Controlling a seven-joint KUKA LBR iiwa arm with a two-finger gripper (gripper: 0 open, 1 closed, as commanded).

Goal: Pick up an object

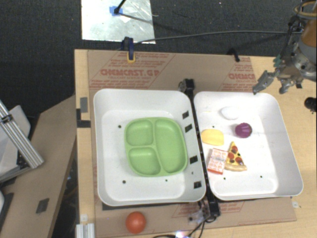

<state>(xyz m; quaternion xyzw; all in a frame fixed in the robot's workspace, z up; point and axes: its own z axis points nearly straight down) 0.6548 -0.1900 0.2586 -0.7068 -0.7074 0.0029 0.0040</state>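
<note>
The right bin (282,148) holds several small things: a white lump (230,113), a purple ball (242,130), a yellow piece (212,136), a toy pizza slice (236,158) and a red-and-white packet (216,161). My gripper (273,86) hangs over the far right corner of that bin, well above and behind the purple ball. Its two fingers are spread open with nothing between them.
A green divided plate (155,146) lies in the left bin (106,133). A red-orange ball (135,222) sits on the bench in front of the left bin. Black clips run along the seam between the bins. A blue-and-yellow clamp (129,49) stands at the bench's far edge.
</note>
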